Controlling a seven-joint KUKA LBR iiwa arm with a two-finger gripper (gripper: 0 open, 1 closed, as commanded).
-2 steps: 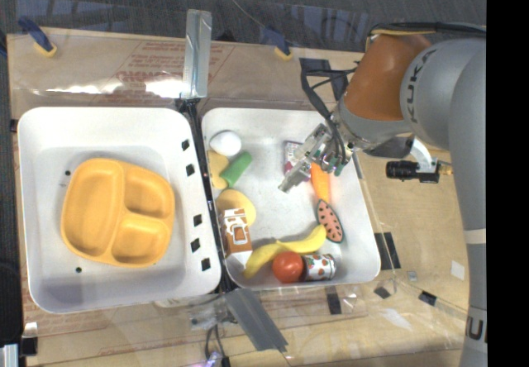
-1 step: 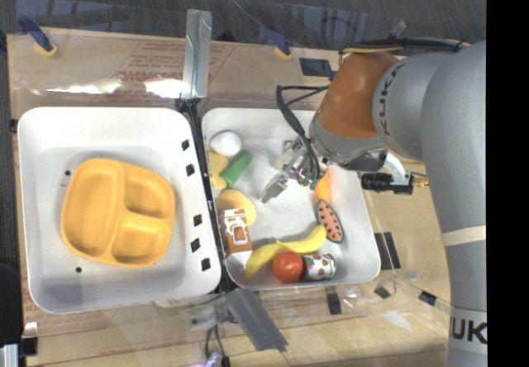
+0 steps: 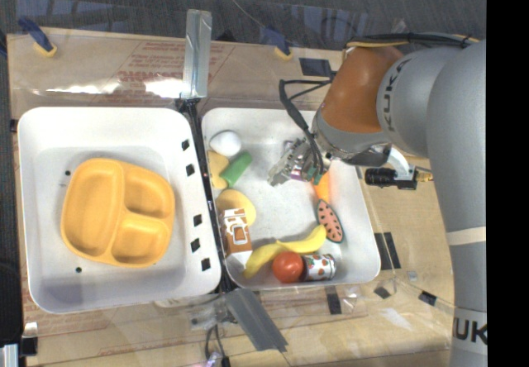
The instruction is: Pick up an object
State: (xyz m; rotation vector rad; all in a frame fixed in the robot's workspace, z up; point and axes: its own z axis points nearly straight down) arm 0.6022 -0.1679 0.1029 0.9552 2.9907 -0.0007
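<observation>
In the right bin (image 3: 368,229) I see the gripper (image 3: 291,165) low near its centre; I cannot tell its state. Carrot (image 3: 321,187) just at its 4 o'clock, green block (image 3: 237,169) at 9, banana (image 3: 289,246) at 6

Hovering in the right bin (image 3: 357,216), the gripper (image 3: 289,165). Lying left of it: egg (image 3: 225,142), cylinder (image 3: 236,169). Sitting below it: banana (image 3: 285,248), tomato (image 3: 288,267), can (image 3: 320,267). Resting far left in the left bin (image 3: 33,192): divided tray (image 3: 117,211).
</observation>
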